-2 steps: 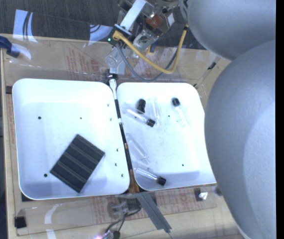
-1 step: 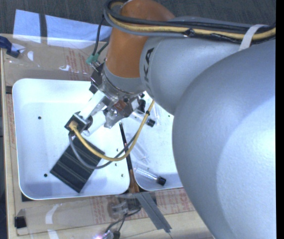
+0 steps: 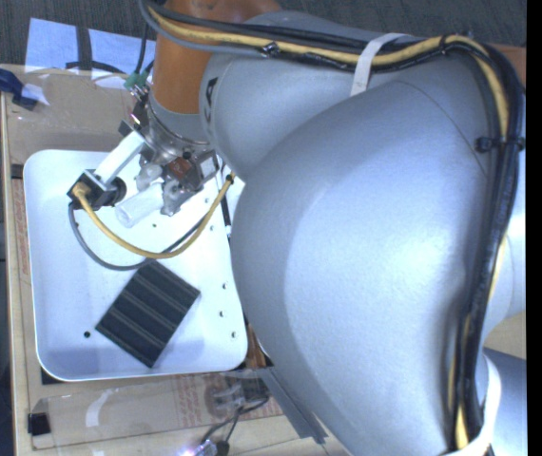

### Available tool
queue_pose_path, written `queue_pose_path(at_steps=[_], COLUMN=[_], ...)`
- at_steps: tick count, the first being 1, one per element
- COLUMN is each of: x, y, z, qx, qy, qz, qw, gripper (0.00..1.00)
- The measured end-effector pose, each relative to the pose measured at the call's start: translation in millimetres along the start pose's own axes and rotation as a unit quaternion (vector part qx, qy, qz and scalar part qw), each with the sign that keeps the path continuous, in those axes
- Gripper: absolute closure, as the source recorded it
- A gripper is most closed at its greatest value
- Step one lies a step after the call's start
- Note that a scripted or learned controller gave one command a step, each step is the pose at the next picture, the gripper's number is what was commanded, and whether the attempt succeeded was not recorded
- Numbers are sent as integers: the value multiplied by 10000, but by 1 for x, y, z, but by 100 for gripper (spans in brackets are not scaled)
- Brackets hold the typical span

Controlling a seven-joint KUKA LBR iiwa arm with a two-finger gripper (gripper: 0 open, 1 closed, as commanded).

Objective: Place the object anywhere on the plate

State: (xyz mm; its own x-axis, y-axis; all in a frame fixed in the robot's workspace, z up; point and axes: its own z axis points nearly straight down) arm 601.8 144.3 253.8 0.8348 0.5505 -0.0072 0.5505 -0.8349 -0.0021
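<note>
One dark ribbed rectangular slab (image 3: 147, 313) lies in your white bin (image 3: 43, 255); tool (image 3: 147, 193) hovers above, grip state unreadable—descend next.

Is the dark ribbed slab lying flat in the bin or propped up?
Flat. The dark ribbed slab lies on the floor of the white bin, its whole top face showing, turned at an angle to the bin's walls.

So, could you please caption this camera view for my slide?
KUKA arm's gripper above a white bin holding a dark ribbed object.
</note>
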Motion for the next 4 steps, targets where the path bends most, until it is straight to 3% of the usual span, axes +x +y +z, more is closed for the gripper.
queue_pose_path(at_steps=[1, 2, 3, 4], x=[11, -65, 49, -4], y=[47, 70, 12, 30], z=[-18, 64, 163, 6], qx=[3, 11, 3, -12], qy=[18, 7, 13, 24], qz=[-1216, -2964, -3479, -3414], qw=[9926, 9551, 9375, 9399], gripper=[100, 100, 100, 100])
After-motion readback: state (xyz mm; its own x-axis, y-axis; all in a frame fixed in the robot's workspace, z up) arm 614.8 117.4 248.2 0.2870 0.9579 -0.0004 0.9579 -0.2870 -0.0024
